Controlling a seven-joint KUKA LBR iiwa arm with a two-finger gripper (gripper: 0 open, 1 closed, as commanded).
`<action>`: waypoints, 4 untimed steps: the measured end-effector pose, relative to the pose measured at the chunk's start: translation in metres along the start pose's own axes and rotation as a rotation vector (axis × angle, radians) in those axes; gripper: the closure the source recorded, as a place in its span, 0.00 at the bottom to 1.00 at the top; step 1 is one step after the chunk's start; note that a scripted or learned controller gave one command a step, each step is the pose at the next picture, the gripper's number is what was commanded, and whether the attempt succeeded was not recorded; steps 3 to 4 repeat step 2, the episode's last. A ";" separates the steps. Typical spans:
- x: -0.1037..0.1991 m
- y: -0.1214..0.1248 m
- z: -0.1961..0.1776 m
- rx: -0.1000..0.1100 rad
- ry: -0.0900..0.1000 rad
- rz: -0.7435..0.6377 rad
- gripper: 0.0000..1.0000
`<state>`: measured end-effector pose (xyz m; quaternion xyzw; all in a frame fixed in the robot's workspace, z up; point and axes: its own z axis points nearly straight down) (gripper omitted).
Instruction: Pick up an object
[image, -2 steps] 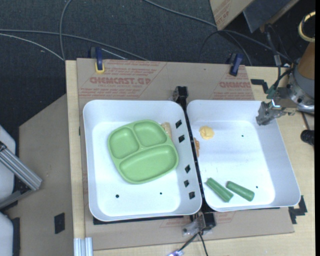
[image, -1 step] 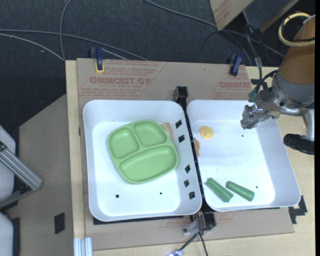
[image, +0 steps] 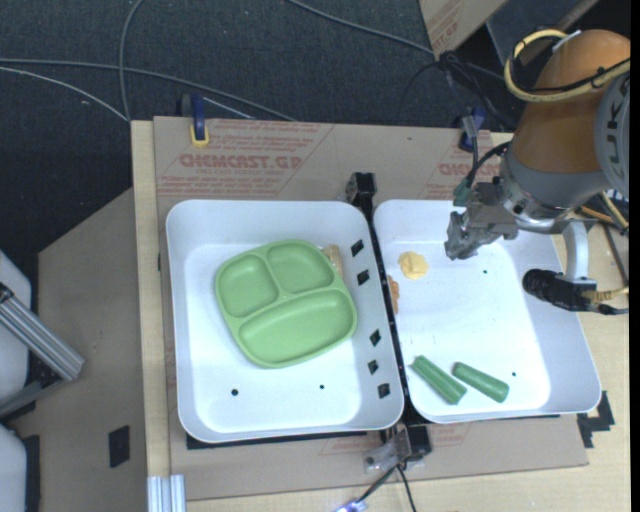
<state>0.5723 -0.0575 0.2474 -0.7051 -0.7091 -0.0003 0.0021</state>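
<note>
Nearest the camera, at the front of the right bin (image: 560, 400), two green sticks (image: 460, 380) lie side by side, close but not clearly touching, both flat on the white floor. To their left, in the left bin (image: 190, 300), a green divided plate (image: 285, 301) sits near the middle with nothing in its compartments; something tan peeks out behind its far right corner, too hidden to name.

Farther back in the right bin, a small yellow lump (image: 413, 264) rests near the dividing wall between the two bins, and a smaller orange bit (image: 394, 291) lies just in front of it against that wall. The gripper (image: 463, 243) hangs just to the right of the yellow lump, near it but apart from it, and I see nothing caught in it. Whether the jaws stand apart or together I cannot tell; the dark tip is too small and shaded.

My reading is that the pick is at the approach step, with no object taken yet. The yellow lump looks the likeliest target, being closest. The next move would call for shifting the tip leftward over the lump, dropping until the jaws straddle it, then closing and lifting. The nearby wall leaves little room on that side.

Beyond the bins, the desk (image: 300, 150) carries a printed board.
</note>
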 end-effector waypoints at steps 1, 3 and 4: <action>0.051 -0.009 0.016 0.001 0.000 0.000 1.00; 0.101 -0.007 0.026 0.002 0.000 0.000 1.00; 0.101 -0.007 0.026 0.002 0.000 0.000 1.00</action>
